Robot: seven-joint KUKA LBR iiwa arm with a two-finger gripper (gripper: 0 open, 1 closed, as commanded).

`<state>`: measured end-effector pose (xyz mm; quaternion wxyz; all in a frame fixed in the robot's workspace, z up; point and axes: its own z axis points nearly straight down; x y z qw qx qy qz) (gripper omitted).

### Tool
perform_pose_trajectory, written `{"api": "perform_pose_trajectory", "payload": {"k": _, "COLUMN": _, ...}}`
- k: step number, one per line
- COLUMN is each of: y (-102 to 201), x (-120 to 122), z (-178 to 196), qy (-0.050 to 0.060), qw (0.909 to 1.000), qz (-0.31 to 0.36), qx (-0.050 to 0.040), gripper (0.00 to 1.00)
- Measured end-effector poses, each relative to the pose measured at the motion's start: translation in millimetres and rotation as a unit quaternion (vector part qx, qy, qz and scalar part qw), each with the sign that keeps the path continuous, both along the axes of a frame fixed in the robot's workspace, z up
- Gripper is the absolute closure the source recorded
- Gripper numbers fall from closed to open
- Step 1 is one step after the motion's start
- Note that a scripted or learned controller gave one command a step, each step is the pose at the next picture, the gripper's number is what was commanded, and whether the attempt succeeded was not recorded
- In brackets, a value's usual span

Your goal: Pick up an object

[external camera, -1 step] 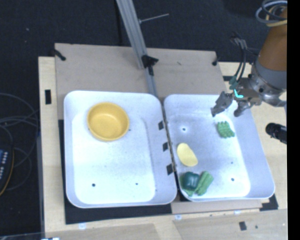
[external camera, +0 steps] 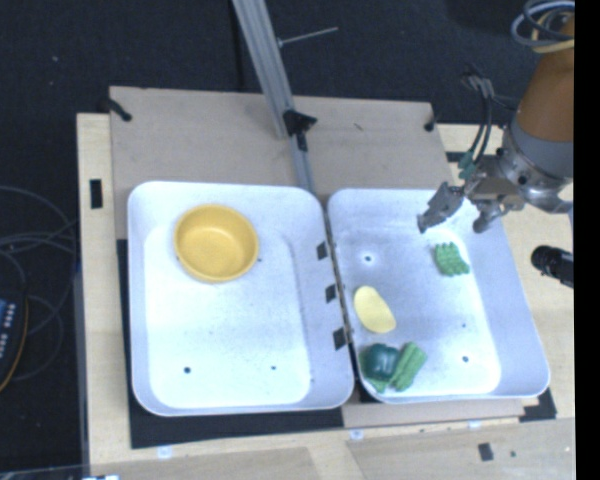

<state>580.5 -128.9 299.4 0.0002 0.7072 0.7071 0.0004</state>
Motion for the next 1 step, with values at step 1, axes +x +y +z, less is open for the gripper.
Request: {"api": "perform_pose_trajectory", "payload": {"k": 1, "y": -0.3, "x": 0.3, "z": -41.8, "qy": 0.002, "qw": 1.0000, "qz": 0.000, "qx": -0.0002, "gripper": 0.00}}
